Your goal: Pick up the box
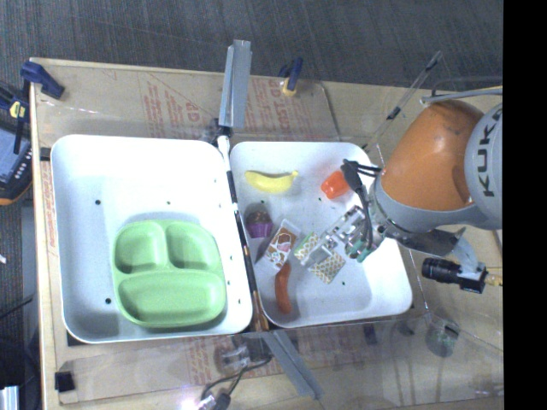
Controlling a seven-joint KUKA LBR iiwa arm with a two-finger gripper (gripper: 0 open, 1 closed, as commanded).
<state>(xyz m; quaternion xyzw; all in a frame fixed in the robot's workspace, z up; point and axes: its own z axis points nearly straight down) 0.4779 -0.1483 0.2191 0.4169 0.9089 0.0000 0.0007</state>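
Box (279,245) lies just left of the gripper (342,237), its long axis tilted, beside the sausage (283,289) in the right bin (389,293). Finger spread I cannot tell.

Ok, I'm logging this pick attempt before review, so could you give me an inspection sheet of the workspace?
Surface: wooden bench bearing left white bin and right white bin.
Job's things: small patterned cardboard box lying in the right bin.
Clutter: green three-compartment plastic tray in the left bin; yellow toy banana, orange block, purple cup, red sausage, patterned packet.
Grippers: gripper low over the right bin.
Cables: black wires at the wrist.
Surroundings: dark carpet, blue clamps.
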